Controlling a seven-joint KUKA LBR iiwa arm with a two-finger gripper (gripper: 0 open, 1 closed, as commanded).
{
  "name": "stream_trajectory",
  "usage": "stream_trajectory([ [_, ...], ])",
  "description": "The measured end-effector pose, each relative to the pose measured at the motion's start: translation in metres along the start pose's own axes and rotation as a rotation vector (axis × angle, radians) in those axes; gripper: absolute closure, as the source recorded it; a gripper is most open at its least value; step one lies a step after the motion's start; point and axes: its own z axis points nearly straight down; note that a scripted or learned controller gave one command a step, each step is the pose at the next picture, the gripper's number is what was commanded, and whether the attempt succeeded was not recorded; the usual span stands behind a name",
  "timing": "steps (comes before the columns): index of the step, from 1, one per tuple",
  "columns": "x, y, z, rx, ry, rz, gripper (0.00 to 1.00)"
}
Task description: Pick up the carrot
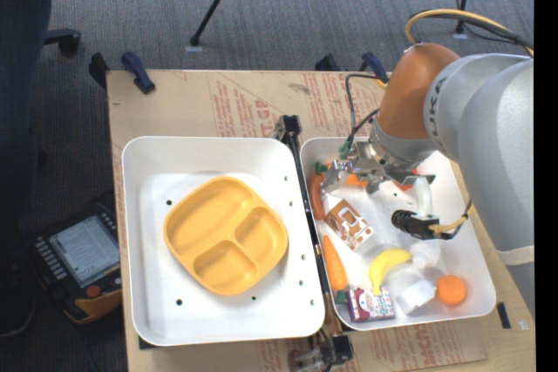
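My gripper (349, 174), state I cannot tell, hangs mid-right over one carrot (335, 264), one banana (386, 263), one orange (452, 290)

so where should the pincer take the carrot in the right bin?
Probably mid-body, from above, with the jaws across its width. The carrot lies flat along the left wall of the right bin, so the wall-side finger has little room. The pincer sits further up the bin.

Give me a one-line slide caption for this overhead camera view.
KUKA arm reaching into the right bin near the carrot; yellow divided plate sits in the left bin.
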Motion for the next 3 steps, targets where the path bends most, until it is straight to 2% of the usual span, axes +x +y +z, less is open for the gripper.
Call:
stream_trajectory([
  [1, -0.059, 0.001, -0.029, -0.005, -0.001, 0.001, 0.00],
  [2, 0.001, 0.001, -0.001, -0.003, 0.000, -0.002, 0.00],
  [3, -0.074, 0.001, -0.078, -0.007, -0.002, 0.001, 0.00],
])
